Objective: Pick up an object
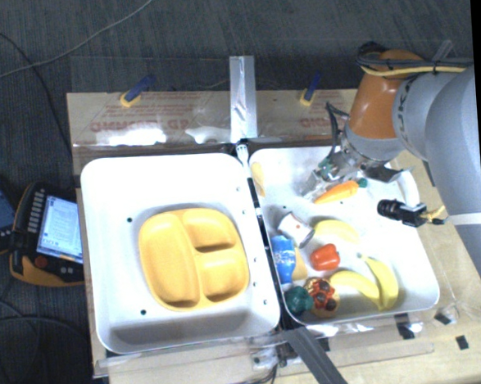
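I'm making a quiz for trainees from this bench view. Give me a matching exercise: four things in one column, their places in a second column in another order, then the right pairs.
Things:
1. tray
2. carrot
3. bananas
4. tablet

Places:
A. off the bench, at the view's left
B. right bin, near corner
C. left bin
D. right bin, far part, just below the tool

Pairs: 1-C, 2-D, 3-B, 4-A
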Controlling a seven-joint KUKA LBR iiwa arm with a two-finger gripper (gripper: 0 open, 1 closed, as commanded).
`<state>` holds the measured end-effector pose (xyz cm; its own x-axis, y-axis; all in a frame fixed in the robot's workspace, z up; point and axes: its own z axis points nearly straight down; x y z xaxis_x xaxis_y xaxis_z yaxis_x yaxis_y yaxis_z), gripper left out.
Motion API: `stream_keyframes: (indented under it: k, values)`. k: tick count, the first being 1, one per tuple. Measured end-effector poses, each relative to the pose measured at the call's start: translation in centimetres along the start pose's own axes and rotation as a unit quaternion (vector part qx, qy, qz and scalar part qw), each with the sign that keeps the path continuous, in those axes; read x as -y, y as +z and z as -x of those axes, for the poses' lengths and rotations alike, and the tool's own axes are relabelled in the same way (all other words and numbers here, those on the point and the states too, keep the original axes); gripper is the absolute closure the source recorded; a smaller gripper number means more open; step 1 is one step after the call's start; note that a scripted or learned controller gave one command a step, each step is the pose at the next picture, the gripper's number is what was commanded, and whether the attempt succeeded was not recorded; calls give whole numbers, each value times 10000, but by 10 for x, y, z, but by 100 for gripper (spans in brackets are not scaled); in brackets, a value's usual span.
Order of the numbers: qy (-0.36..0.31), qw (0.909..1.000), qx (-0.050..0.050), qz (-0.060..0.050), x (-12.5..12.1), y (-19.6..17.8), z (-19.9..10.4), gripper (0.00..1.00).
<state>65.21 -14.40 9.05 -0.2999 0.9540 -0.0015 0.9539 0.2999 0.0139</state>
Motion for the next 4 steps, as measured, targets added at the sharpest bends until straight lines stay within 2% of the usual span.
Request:
stream_keyframes:
  k: [1,2,3,4]
  values:
    - [8,10000,17,-12,2,2,2,0]
    - [-1001,9950,24,-17,25,1,12,0]
    - [-1591,9873,18,-38,17,2,17,0]
    - [-1581,9874,17,-14,15,-6,16,100]
